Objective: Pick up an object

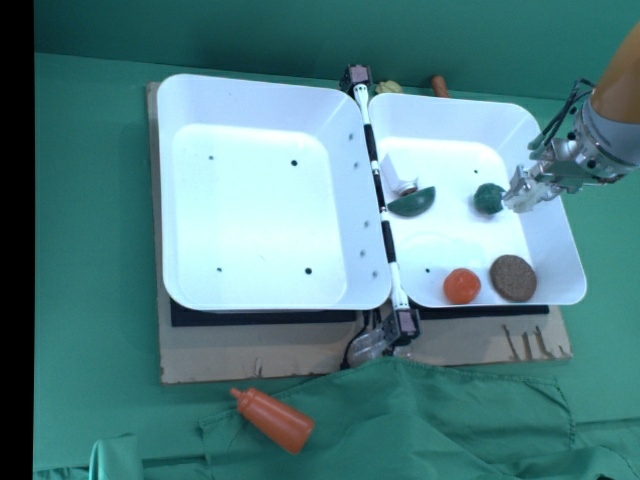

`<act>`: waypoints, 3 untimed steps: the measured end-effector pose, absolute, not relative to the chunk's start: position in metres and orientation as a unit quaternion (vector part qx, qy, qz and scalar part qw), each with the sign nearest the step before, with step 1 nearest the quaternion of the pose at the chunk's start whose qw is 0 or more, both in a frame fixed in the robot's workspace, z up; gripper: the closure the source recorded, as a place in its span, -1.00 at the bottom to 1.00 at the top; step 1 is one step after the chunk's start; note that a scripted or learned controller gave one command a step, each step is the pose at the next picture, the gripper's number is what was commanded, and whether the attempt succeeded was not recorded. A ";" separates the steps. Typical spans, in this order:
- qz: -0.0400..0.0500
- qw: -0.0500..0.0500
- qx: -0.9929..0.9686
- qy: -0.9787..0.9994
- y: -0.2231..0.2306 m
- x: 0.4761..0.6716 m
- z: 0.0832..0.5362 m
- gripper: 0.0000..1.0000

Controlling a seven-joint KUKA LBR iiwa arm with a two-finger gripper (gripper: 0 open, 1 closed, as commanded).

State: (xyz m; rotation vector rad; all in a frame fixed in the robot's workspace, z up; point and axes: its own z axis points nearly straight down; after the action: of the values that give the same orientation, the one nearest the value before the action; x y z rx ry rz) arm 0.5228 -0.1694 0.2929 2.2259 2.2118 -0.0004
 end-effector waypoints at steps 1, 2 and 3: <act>-0.002 -0.003 0.708 0.706 -0.141 0.525 0.193 1.00; 0.000 0.001 0.708 0.706 -0.142 0.527 0.198 -1.00; 0.006 0.011 0.709 0.705 -0.139 0.488 0.185 -1.00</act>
State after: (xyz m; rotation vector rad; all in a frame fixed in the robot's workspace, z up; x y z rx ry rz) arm 0.4882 -0.1387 0.1850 2.2114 2.1993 0.0179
